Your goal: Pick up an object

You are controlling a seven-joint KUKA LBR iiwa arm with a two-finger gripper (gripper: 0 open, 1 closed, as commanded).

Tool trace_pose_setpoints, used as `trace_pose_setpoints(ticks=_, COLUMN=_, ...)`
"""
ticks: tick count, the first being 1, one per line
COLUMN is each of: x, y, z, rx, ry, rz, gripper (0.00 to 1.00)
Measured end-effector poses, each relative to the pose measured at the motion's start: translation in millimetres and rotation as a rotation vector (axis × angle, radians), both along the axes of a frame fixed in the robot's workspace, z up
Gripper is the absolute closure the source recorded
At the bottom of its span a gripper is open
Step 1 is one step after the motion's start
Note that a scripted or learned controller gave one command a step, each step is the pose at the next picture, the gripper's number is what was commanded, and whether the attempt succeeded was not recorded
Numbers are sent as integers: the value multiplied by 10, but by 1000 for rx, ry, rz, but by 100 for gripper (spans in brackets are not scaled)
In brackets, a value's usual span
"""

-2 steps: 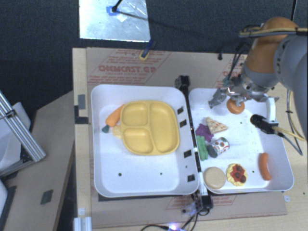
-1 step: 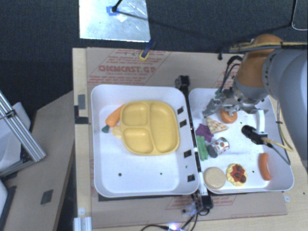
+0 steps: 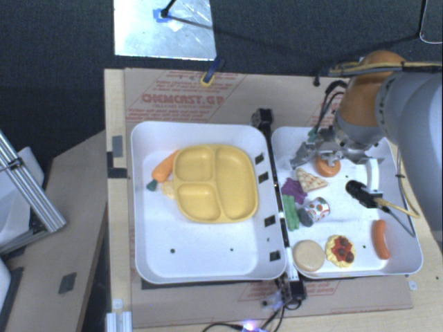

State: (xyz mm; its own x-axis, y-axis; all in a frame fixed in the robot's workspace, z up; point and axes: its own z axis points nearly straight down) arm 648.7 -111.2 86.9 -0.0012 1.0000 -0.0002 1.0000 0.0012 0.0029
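The gripper [image 3: 325, 152] hangs over an orange toy donut [image 3: 327, 166] at the back of the right bin [image 3: 405, 258]; I cannot tell how it is set. The donut seems light, stiff and smooth, so I would grasp it across the ring.

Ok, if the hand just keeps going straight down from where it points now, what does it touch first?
Most likely the orange round toy in the right bin. The hand sits just above it, pointing down. Depth is hard to judge from this slanted view, so it might land on the bin floor beside it.
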Motion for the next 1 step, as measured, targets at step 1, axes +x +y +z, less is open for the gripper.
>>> trace_pose_setpoints(ticks=1, x=24, y=-16, z=135, rx=-4, ry=-10, rz=0, gripper=100)
